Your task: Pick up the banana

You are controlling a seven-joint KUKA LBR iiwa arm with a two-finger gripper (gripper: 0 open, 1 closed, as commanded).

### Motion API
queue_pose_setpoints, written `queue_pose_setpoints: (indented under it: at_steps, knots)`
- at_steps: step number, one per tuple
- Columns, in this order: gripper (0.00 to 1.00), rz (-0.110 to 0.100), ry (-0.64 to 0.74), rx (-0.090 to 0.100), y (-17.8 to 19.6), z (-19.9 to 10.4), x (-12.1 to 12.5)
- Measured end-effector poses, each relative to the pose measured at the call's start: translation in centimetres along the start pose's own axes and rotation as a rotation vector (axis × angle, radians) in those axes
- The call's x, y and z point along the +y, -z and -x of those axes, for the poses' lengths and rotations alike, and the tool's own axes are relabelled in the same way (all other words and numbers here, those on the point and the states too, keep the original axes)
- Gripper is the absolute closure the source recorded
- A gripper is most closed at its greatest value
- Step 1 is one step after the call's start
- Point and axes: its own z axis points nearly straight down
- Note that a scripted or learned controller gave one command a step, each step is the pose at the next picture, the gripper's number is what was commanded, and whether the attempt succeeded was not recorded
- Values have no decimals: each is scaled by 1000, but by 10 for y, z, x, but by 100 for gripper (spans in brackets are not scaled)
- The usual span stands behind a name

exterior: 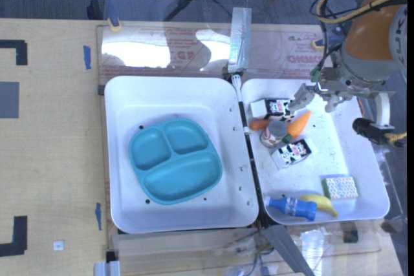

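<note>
The curved yellow banana (pixel 322 203) lies at the near edge of the right shallow white bin (pixel 370 168), long axis running left-right, touching a blue plastic bottle (pixel 292 207), well nearer than the grey two-finger gripper (pixel 317 97), which hangs open and empty over the far side.

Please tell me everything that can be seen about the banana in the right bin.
The banana is yellow, small and curved, and looks like smooth plastic. It lies flat on the floor of the right bin, near the front rim. Its left end meets a blue bottle, which covers part of it, so its whole length cannot be seen. A green-and-white sponge lies right behind it. The gripper is far from it, above the back of the bin.
</note>
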Motion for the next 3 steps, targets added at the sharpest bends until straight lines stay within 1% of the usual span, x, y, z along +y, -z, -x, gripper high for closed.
queue_pose_setpoints:
  at_steps: [1,2,3]
  knots:
    - [0,-3,-233,1,20,-28,-81]
    - [0,17,-331,4,-72,-26,-119]
    - [0,0,-432,-1,-5,-65,-137]
